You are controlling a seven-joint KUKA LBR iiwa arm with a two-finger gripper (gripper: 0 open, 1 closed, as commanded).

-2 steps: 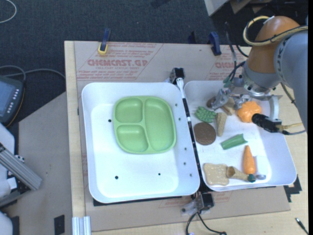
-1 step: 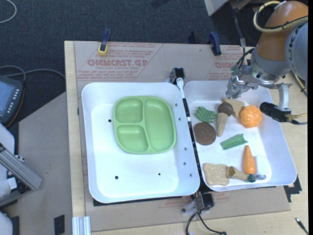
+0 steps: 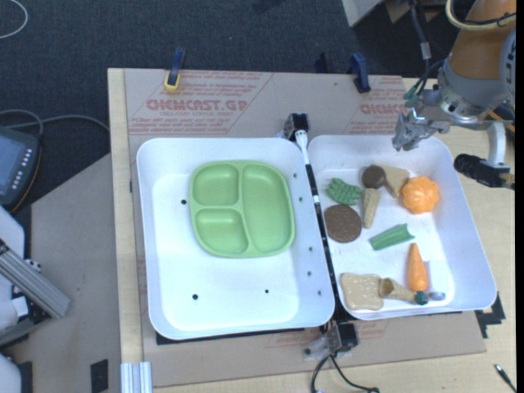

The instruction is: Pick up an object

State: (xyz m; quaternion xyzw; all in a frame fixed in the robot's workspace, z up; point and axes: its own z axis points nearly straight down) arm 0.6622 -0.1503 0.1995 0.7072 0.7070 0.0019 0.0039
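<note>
Fixed overhead view of the bench, read from the near edge to the far edge.

Nearest, in the right bin (image 3: 471, 244), a slice of toast (image 3: 361, 291) lies flat by the front wall, with a small cone-shaped piece (image 3: 395, 290) just beside it. An upright-lying carrot (image 3: 417, 267) sits a little farther in, then a green bean pod (image 3: 390, 237) and a brown round cookie (image 3: 342, 223) near the dividing wall. Beyond these lie a pale cone (image 3: 371, 205) capped by a dark ball (image 3: 374, 176), a leafy green piece (image 3: 345, 191), and an orange fruit (image 3: 419, 194). All candidate objects are loosely scattered in this one bin, apart enough that most could be approached singly (presumably the point of the arrangement).

The left bin (image 3: 155, 219) holds a green divided plate (image 3: 242, 208), lying flat and well apart from the toys.

Farthest, the gripper (image 3: 408, 134) hangs over the far rim of the right bin, pointed downward. Nothing lies between its fingertips, and it touches no object; the orange fruit and the dark ball are the nearest candidates. Whether the fingers are spread or closed cannot be told at this resolution. The pick appears not yet begun.
</note>
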